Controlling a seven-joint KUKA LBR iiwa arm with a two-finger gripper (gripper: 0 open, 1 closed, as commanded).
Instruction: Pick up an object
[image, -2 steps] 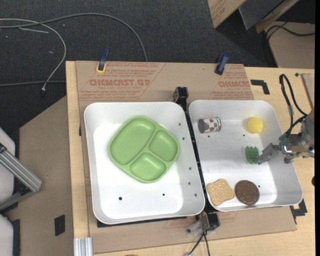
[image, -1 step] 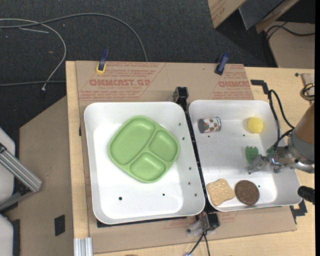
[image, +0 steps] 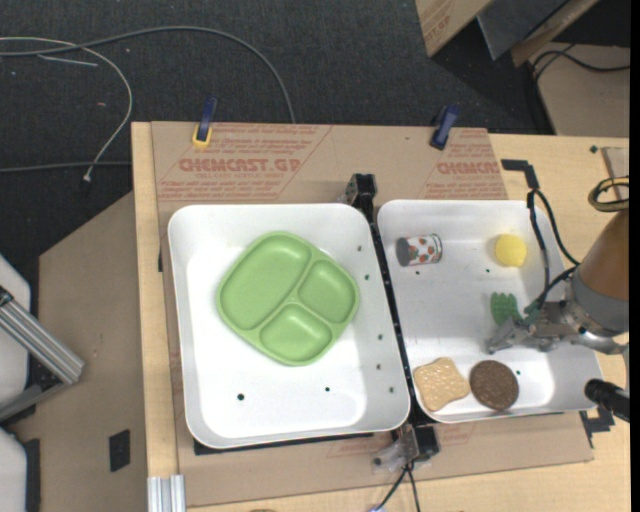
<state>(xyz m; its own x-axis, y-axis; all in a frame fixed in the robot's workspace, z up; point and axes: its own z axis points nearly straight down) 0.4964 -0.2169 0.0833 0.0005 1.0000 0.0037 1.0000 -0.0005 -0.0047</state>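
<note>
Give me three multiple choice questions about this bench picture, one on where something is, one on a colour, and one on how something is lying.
1. Where is the green divided plate?
A. left bin
B. right bin
C. on the cardboard

2. What colour is the ball in the right bin?
A. red
B. yellow
C. blue

3. How does the small can rest?
A. upright
B. on its side
C. on the cookie

Answers: 1 A, the plate sits in the left bin. 2 B, the ball near the far right corner is yellow. 3 B, the can's length lies flat along the bin floor.
</note>
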